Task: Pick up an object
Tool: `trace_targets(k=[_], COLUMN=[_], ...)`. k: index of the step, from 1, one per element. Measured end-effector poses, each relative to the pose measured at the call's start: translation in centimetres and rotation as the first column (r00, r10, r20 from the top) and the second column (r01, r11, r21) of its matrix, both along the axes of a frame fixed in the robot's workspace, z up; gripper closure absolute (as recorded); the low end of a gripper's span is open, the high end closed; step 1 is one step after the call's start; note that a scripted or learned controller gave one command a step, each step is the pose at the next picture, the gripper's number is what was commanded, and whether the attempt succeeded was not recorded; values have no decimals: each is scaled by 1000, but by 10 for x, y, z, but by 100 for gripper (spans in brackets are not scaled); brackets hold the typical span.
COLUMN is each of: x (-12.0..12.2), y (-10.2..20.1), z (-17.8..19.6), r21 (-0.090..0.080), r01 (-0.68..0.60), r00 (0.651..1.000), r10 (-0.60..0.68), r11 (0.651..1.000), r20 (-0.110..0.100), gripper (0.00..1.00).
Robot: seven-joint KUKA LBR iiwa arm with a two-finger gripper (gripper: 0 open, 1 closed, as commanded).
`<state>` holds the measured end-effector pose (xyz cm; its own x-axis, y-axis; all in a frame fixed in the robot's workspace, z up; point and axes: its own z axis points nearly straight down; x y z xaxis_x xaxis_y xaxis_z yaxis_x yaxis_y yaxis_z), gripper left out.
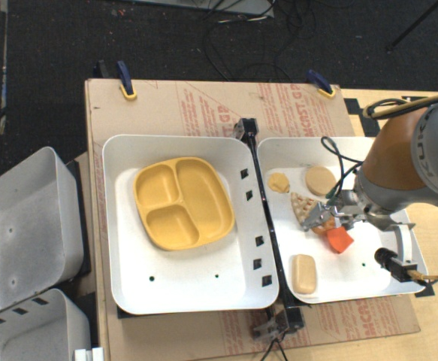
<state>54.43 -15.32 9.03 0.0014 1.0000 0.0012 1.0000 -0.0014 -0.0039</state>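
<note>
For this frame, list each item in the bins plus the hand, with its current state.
Yellow divided plate: flat in the left bin.
Round tan piece: lying in the right bin.
Small tan piece: lying apart, untouched.
Patterned wedge: lying beside the hand.
Orange block: lying just below the hand.
Tan oblong piece: lying alone, near the front.
Hand: low over the right bin.

The grey arm with its orange band reaches in from the right, wrist bent down, pincer low and pointing left.
</note>
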Motion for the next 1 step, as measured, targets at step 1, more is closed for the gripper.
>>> trace_targets(k=[1], x=[1], y=[0], z=[12], r21=[-1], r01=[1], r00=[1000], r10=[-1], r11=[1000], r20=[5], gripper=[100])
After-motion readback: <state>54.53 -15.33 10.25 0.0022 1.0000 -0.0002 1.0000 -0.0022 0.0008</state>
